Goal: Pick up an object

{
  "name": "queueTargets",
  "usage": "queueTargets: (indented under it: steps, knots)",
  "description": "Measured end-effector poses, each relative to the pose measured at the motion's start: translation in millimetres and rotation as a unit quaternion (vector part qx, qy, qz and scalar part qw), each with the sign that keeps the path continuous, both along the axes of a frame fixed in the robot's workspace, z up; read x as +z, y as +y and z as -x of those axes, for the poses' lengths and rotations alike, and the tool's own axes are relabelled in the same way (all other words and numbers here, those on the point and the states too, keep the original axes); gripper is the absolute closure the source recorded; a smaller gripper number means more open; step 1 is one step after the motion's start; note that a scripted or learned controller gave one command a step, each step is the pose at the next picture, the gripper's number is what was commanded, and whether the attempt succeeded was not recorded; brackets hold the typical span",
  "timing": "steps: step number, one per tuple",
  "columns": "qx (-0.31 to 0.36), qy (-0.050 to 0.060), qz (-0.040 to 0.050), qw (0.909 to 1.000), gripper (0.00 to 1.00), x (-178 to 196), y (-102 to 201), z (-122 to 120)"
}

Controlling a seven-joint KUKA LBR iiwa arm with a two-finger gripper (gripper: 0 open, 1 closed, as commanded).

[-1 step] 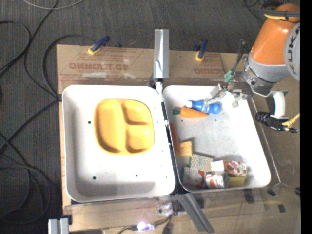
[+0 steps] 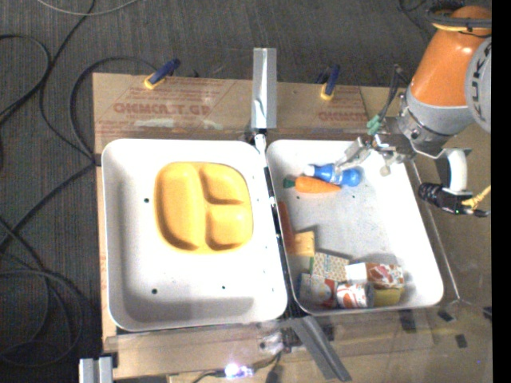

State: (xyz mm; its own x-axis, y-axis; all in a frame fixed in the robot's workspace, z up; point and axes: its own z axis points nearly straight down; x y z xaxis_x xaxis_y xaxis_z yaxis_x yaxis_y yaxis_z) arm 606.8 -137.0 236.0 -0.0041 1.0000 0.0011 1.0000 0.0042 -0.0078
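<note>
Camera view: left bin (image 2: 120,238) holds yellow tray (image 2: 204,206); claw (image 2: 359,154) grip state unclear.

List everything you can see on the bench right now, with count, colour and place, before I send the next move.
bins: two, white, side by side on the bench
divided tray: one, yellow, in the left bin
carrot: one, orange, top of the right bin
bottle: one, blue and white, touching the carrot
small packages: a cluster, mixed red, white, yellow, bottom of the right bin
clamps: two, blue and yellow, on the board's far edge
arm: one, grey with orange band, at right
gripper: one, over the right bin by the bottle
</note>
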Motion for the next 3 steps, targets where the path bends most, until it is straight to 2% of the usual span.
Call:
queueTargets:
  steps: [1, 2, 3]
  knots:
    - [0.058, -0.004, 0.0003, 0.9983, 0.0, 90, 20, -9]
    - [0.089, -0.002, 0.0007, 0.996, 0.0, -29, 12, -20]
    - [0.104, -0.009, 0.0015, 0.9946, 0.0, -147, 10, -19]
